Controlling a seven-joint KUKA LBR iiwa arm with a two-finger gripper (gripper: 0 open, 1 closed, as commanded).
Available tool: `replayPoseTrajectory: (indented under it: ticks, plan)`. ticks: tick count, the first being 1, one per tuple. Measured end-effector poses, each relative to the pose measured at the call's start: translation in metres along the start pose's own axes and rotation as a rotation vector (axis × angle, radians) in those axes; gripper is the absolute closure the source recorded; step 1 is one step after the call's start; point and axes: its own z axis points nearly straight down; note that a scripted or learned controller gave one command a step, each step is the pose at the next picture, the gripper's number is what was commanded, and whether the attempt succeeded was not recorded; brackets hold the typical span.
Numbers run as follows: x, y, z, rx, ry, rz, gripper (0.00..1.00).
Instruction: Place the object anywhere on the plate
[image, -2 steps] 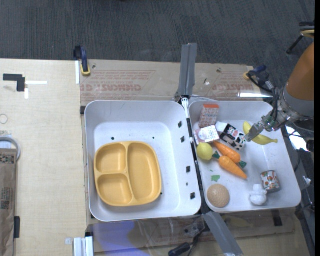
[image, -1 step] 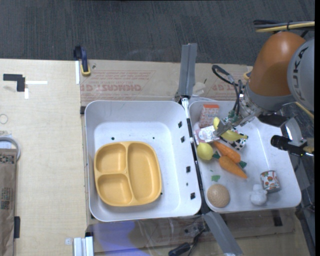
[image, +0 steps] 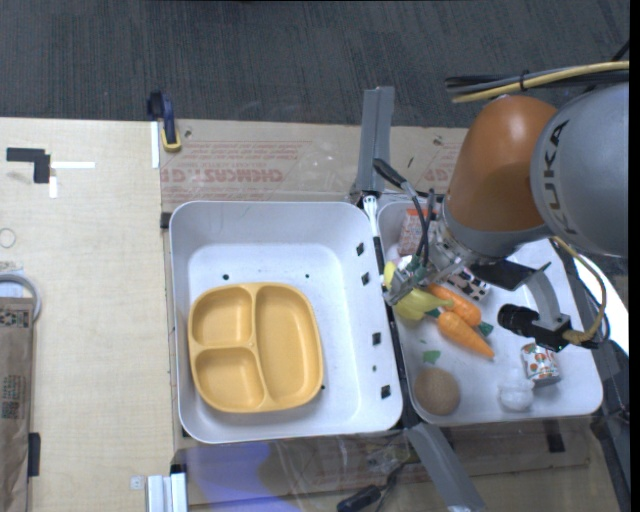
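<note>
A yellow plate (image: 256, 347) with three compartments lies in the left bin (image: 270, 235), toward its front left, with nothing on it. My gripper (image: 408, 281) hangs low over the right bin's left side, just beyond the divider between the bins. Directly under it lies a yellow-green fruit-like piece (image: 418, 304), next to two orange carrots (image: 466, 331). The arm's orange band and grey wrist (image: 500, 170) hide the back half of the right bin. Whether anything is gripped is hidden by the wrist and cables.
The right bin (image: 565, 405) also holds a brown round potato-like thing (image: 437, 391), a small printed can (image: 541, 363) and a white lump (image: 516, 397). A black cylinder (image: 520, 320) sticks out from the arm. Cardboard bench lies to the left.
</note>
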Motion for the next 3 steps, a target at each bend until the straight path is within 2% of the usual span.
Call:
replayPoseTrajectory:
  ticks: [1,2,3]
  plan:
    - [0.006,0.057,-0.018,0.003,0.001,-0.167,1.00]
    - [0.031,0.029,-0.021,0.003,0.002,-0.370,1.00]
    - [0.031,0.029,-0.021,0.003,0.001,-0.370,0.00]
